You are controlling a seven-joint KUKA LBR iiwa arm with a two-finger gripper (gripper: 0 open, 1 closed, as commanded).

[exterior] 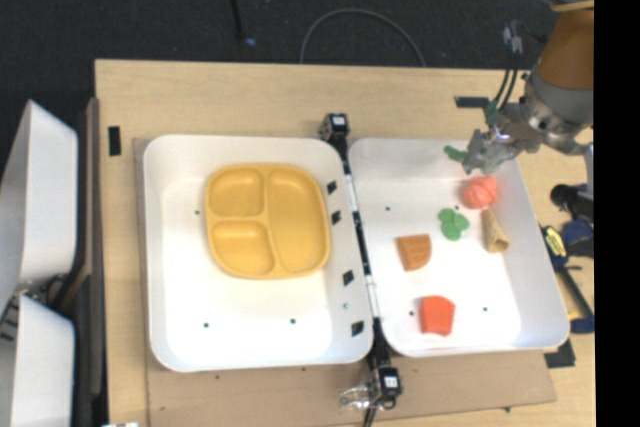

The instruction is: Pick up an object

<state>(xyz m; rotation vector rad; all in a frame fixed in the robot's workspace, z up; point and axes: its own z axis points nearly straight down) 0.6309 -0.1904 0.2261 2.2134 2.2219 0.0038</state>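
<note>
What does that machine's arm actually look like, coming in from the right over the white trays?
The arm is a thick, rounded grey limb with a broad orange band above its wrist. It narrows to a small grey metal gripper with a greenish part at its tip. Thin dark cables run beside the wrist. No lettering or markings can be made out at this size.

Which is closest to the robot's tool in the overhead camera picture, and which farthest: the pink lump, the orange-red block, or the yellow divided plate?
From the tool:
1. Pink lump, right bin, just below the tool.
2. Orange-red block, right bin, near its front edge.
3. Yellow divided plate, left bin, across the divider.
</note>
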